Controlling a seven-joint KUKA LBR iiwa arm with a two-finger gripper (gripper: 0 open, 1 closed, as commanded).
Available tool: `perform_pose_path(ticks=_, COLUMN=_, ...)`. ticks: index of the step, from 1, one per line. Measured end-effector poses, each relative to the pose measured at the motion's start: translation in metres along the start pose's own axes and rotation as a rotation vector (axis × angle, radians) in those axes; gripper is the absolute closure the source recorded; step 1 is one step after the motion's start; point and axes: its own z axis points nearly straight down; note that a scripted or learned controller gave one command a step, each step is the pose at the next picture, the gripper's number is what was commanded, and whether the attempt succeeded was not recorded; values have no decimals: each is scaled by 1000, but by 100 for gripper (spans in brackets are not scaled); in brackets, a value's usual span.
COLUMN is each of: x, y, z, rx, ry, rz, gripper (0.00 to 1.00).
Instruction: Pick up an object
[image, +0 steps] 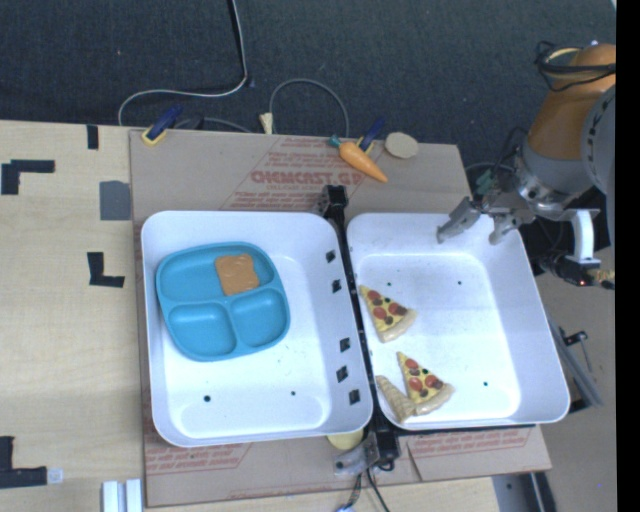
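Bins are sitting side by side on a cardboard sheet, seen from above. The gripper (472, 226) is hanging over the far right corner of the right bin (470, 310), its two fingers spread apart with nothing between them. Two toy pizza slices are lying in this bin: one pizza slice (387, 312) near the left wall, another pizza slice (422, 384) close to the near wall. The left bin (300, 385) is holding a blue divided plate (222, 300) with a tan toast piece (236, 273) in one compartment. The arm appears to be approaching, not yet grasping. Next, it is likely needing to travel left and toward the near side, then descend over a slice.
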Motion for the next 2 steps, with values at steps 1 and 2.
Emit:
perform_pose_path(ticks=1, x=104, y=-52, z=67, rx=10, ry=5, rz=-6, gripper=0)
perform_pose_path(ticks=2, x=97, y=-76, z=107, rx=-6, ry=-3, rz=1, gripper=0)
